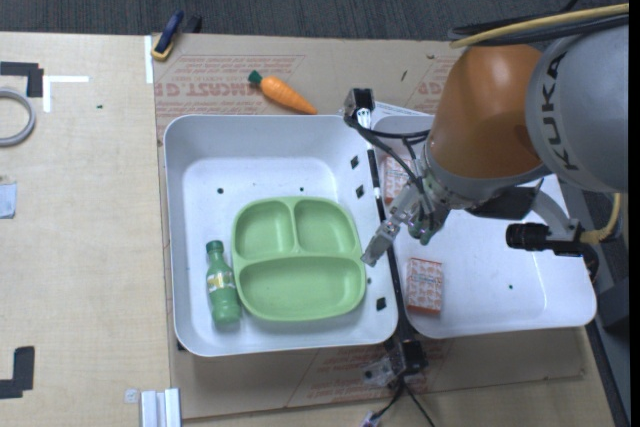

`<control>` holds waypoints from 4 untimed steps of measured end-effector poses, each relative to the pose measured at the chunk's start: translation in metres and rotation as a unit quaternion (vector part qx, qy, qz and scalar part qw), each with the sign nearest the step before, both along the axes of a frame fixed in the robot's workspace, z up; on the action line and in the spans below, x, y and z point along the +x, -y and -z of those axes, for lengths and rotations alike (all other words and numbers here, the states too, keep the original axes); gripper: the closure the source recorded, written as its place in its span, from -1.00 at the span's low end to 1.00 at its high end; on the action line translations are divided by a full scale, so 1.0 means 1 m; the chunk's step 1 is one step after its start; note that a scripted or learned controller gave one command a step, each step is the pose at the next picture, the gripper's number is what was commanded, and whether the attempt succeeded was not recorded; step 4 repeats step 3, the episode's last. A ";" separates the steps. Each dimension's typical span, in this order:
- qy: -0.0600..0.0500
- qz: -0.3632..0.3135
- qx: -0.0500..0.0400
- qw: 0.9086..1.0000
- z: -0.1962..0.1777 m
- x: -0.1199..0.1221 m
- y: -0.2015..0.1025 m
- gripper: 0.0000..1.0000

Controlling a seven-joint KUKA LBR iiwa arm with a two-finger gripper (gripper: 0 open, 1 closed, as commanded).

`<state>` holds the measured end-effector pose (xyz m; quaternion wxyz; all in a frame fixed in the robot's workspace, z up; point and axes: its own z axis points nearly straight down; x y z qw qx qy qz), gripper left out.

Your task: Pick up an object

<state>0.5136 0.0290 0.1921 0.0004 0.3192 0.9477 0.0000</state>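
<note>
My gripper point(392, 237) hangs low over the divider between the two white bins, at the right rim of the green divided plate point(298, 258). A small red-patterned box point(424, 283) lies in the right bin point(520, 300), just below and right of the gripper. A green bottle point(221, 283) lies in the left bin point(195, 165), against the plate's left side. A printed packet point(394, 181) is partly hidden under the wrist. I see nothing held in the gripper.
An orange carrot point(283, 92) lies on the cardboard behind the left bin. A blue-and-yellow tool point(168, 33) sits at the bench's back edge. The arm's large orange and grey body point(500, 120) covers the back of the right bin.
</note>
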 end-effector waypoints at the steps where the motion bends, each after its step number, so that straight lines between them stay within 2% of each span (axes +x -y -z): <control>1: 0.000 0.000 0.000 1.000 0.000 0.000 0.000 -1.00; 2: 0.000 -0.163 0.000 0.987 0.000 -0.034 -0.026 -1.00; 3: 0.002 -0.161 0.000 0.987 -0.010 -0.032 -0.026 1.00; 4: 0.002 -0.161 0.000 0.987 -0.010 -0.032 -0.026 1.00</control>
